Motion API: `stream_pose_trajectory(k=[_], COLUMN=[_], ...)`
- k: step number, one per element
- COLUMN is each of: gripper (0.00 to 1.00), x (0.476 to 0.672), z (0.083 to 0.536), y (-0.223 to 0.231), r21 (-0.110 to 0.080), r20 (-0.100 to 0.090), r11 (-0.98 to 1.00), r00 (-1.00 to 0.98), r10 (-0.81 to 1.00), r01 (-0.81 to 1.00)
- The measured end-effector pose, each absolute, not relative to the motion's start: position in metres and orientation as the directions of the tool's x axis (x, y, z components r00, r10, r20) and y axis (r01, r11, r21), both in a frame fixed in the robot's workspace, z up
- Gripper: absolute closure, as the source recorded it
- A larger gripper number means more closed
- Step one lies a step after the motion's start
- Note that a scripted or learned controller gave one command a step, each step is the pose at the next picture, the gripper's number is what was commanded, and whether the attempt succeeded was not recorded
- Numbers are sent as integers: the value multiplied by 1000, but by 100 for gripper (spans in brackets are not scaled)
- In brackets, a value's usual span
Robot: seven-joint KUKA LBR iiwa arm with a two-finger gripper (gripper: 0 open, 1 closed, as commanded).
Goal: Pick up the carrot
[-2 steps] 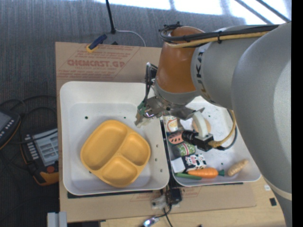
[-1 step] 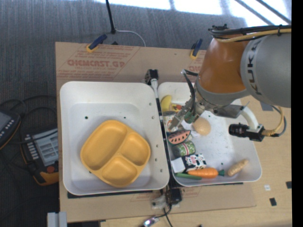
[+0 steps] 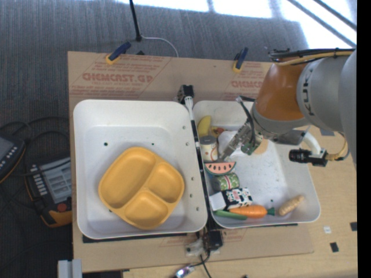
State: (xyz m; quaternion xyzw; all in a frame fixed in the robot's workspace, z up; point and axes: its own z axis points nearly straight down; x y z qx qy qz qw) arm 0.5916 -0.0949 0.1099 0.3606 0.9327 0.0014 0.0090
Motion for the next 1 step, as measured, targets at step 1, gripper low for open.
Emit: stream_pose_trajectory(k=[1], gripper=[100], x=[537], z=[91], y=[-157], r21=[0], r20=[-20], r11=[913], r00=[-913], r10=[408], r01=[408])
